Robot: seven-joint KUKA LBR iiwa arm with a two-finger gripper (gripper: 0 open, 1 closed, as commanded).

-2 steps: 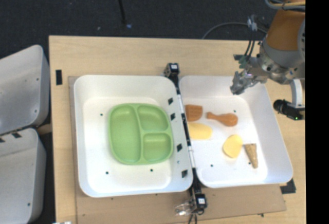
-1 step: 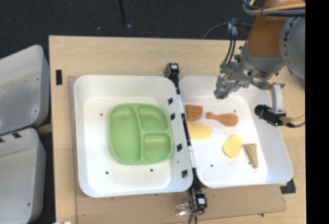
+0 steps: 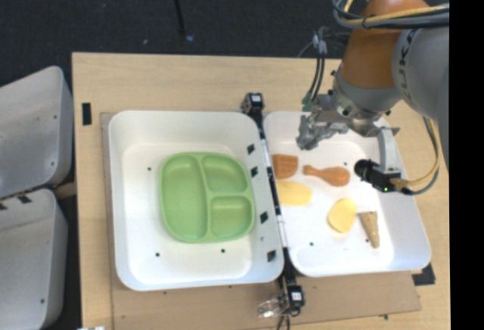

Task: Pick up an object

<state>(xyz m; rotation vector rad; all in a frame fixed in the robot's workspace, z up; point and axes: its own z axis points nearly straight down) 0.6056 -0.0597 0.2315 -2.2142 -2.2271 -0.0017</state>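
Five small toy food pieces lying in the right shallow white bin, all below or beside the two-finger gripper. Just below the gripper, toward the bins' shared wall: an orange-brown square-ish toast-like piece. Below and to the right of the gripper: an orange plastic drumstick, lying flat, thin end pointing toward the toast-like piece. Further down from the gripper: a pale yellow rounded piece, close under the toast-like piece. Further still, down and right: a second yellow rounded piece, and just beside that a tan ridged cone with its narrow end pointing down. None of these pieces seen between the fingers.

Gripper poised over the upper-left part of the right bin, near the dividing wall; impossible to tell whether parted or closed, since blurred and seen from above. Above and right of it, the grey arm with orange band, draped with cables.

Well to the left of the gripper, across the dividing wall: the left shallow white bin, holding a light green plastic tray with three compartments. Under both bins, a light wooden bench top.
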